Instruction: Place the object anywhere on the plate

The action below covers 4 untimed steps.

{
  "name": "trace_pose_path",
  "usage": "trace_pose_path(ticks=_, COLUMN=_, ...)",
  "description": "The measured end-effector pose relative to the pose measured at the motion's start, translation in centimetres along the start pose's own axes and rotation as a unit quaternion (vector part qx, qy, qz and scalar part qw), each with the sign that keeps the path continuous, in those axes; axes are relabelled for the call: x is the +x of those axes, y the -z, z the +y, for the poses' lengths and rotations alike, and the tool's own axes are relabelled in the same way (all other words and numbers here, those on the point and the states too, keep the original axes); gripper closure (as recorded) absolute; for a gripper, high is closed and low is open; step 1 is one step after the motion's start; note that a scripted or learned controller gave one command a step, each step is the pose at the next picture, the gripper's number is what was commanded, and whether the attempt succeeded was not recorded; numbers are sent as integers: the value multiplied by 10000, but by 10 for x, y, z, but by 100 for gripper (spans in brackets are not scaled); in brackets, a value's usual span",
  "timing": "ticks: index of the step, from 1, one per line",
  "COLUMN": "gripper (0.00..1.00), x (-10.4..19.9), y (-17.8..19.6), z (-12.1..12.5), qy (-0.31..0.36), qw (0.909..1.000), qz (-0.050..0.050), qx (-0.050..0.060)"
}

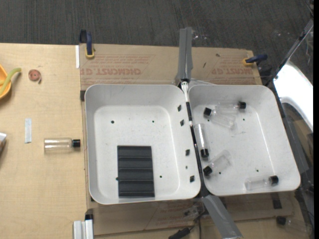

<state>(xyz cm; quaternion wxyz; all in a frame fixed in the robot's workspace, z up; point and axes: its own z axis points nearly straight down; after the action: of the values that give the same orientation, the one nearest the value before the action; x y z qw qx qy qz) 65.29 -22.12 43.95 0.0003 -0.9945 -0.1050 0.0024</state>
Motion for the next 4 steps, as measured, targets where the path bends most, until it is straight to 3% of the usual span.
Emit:
trace_pose_path(ticks=1, gripper=0, x=0, y=-1, z=0, qy=-27, qw=10000, qz=-6, qx=3)
trace_pose_path(ticks=2, gripper=0, x=5, y=0, z=-41, qy=-50, qw=10000, qz=2, qx=5)
trace_pose_path(ticks=3, gripper=0, x=-7, y=0, z=0, qy=-48, qw=10000, qz=0, qx=1)
trace_pose_path(ticks=4, gripper=0, x=1, y=0, z=0, qy=-32, qw=10000, qz=3, qx=-2)
